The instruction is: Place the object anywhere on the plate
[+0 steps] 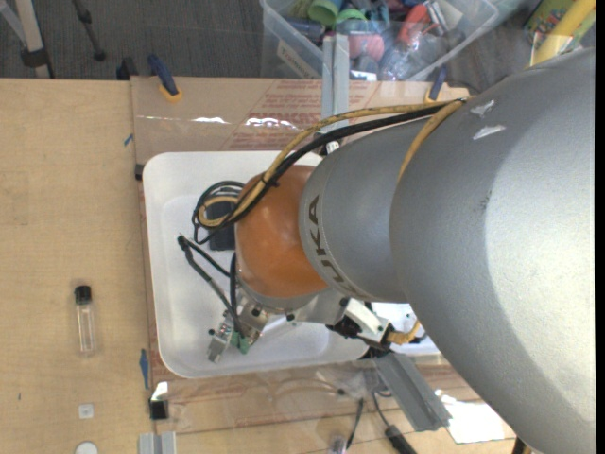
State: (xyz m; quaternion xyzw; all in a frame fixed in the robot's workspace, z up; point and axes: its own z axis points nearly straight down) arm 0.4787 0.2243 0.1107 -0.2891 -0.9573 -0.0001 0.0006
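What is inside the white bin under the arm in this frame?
Inside the white bin, bare white floor shows along its left side, with black cables hanging over it. The arm covers the rest, so any plate or object beneath cannot be seen.

Partial "KUKA" lettering on grey arm (397,253) casing, beside orange band (269,244); nothing else legible.

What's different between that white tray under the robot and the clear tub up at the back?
The white bin is shallow and opaque; the clear tub is deeper and see-through. The bin sits on the bench beneath the arm, which covers much of it; the tub stands beyond the bench, away from the arm, heaped with colourful items. Both are open-topped, roughly rectangular containers.
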